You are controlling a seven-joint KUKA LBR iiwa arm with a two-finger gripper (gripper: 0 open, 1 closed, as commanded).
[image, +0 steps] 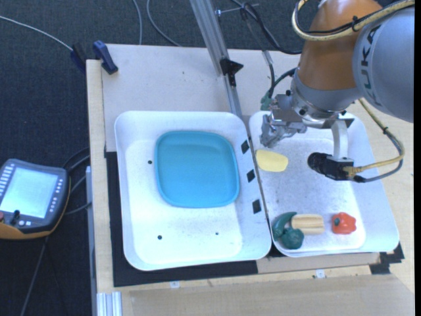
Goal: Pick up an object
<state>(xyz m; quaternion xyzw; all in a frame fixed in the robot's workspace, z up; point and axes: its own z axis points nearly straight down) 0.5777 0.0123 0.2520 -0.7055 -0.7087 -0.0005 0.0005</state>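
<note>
My gripper [272, 137] hangs over the far left corner of the right bin [375, 196], just above a pale yellow rounded piece [272, 161] that lies near the bin's left wall. Along the near edge of that bin sit a green toy vegetable [288, 230], a tan block [308, 224] and a red toy pepper [343, 223]. The arm's orange and grey wrist hides the far part of this bin.
The left bin [131, 176] holds a blue square plate [197, 168]. A slanted metal pole [214, 38] rises behind the bins, close to the gripper. A black cable fitting [329, 165] hangs from the arm over the right bin. A teach pendant [29, 196] lies left of the bench.
</note>
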